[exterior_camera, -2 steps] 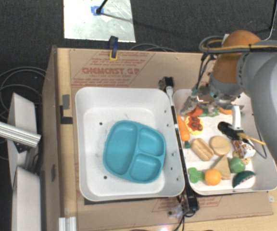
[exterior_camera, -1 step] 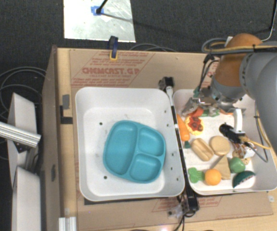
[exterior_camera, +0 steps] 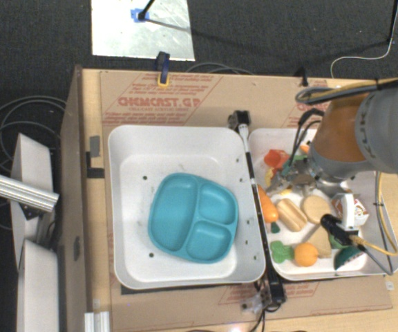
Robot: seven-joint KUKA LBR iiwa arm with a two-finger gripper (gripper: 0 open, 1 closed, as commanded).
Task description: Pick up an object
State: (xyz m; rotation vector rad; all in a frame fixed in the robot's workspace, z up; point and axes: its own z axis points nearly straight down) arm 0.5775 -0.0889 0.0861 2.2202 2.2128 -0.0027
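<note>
Brown cardboard-topped bench (exterior_camera: 157, 99) carries two white bins. Left bin (exterior_camera: 126, 151) holds a blue divided tray (exterior_camera: 193, 216). Right bin (exterior_camera: 372, 268) holds toy food: carrot (exterior_camera: 268, 205) at 9 o'clock, orange (exterior_camera: 306, 254) at 6, red piece (exterior_camera: 276, 159) at 11. Gripper (exterior_camera: 290, 178) sits low over the food near that red piece; pincer state cannot be told.
</note>
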